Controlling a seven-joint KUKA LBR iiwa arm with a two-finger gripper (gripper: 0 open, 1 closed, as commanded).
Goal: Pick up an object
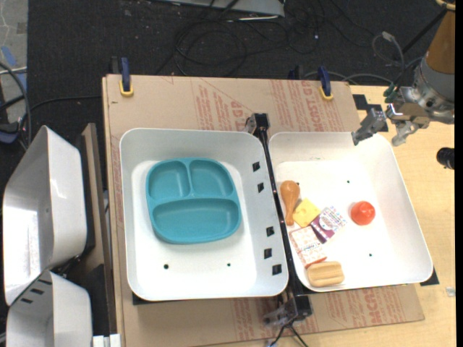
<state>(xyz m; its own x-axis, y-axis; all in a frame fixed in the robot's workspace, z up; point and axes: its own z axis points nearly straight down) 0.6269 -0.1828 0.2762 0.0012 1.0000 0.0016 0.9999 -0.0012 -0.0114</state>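
Observation:
The right bin [376, 166] holds several small items. A red ball [362, 212] lies toward its right side. At the bin's left side sit a tan drumstick [289, 196], a yellow wedge [305, 212], a purple-and-white packet [329, 223], a red-and-white packet [308, 247] and a bun [325, 273]. My gripper [382, 131] hangs over the bin's far right corner, well away from all of these. It is open with nothing between its fingers.
The left bin [137, 157] holds a teal divided plate [194, 199]. A black divider with clips [269, 208] runs between the two bins. Blue and yellow clamps [126, 78] hold the cardboard at the bench's far edge. White tubs [40, 208] stand to the left of the bench.

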